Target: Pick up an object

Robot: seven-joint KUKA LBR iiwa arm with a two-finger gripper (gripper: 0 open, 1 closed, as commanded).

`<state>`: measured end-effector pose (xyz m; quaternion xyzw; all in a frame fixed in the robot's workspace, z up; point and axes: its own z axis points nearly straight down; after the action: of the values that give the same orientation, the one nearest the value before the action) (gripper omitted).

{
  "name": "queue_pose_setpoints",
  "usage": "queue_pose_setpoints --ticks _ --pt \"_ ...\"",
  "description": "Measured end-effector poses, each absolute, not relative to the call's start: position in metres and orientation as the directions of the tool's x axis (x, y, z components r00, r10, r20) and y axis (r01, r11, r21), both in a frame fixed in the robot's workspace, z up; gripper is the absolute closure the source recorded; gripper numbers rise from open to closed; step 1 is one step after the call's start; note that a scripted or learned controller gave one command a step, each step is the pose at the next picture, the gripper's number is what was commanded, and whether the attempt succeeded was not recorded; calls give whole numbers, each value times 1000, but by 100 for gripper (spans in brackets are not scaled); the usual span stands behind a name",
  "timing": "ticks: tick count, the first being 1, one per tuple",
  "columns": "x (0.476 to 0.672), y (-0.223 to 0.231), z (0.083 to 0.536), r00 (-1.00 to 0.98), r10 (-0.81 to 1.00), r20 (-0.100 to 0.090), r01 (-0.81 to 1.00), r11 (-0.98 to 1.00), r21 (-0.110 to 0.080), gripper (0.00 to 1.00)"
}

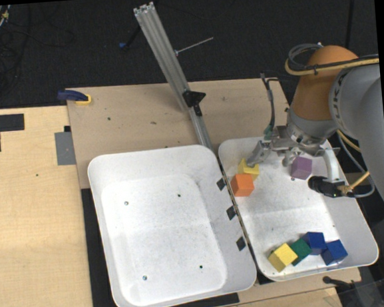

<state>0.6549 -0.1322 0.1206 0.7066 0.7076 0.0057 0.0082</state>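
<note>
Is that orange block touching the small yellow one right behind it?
Touching. The camera view shows the orange block pressed against the yellow block, with no gap.

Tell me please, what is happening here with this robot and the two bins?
A grey KUKA arm reaches in from the right, and its end effector hangs over the far end of the right bin. A purple block lies just below it, with a small yellow block and an orange cube near the bin's left wall. Nothing is visibly held yet. Yellow, green and blue blocks sit clustered at the near end. The left bin is beside it.
</note>
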Motion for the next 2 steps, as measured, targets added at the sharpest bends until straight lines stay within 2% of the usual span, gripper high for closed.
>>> queue_pose_setpoints --ticks 1,2 --pt "655 -132 129 0 1000 -1 1000 0 19 100" --pt "653 -124 187 -3 1000 0 1000 3 3 100"
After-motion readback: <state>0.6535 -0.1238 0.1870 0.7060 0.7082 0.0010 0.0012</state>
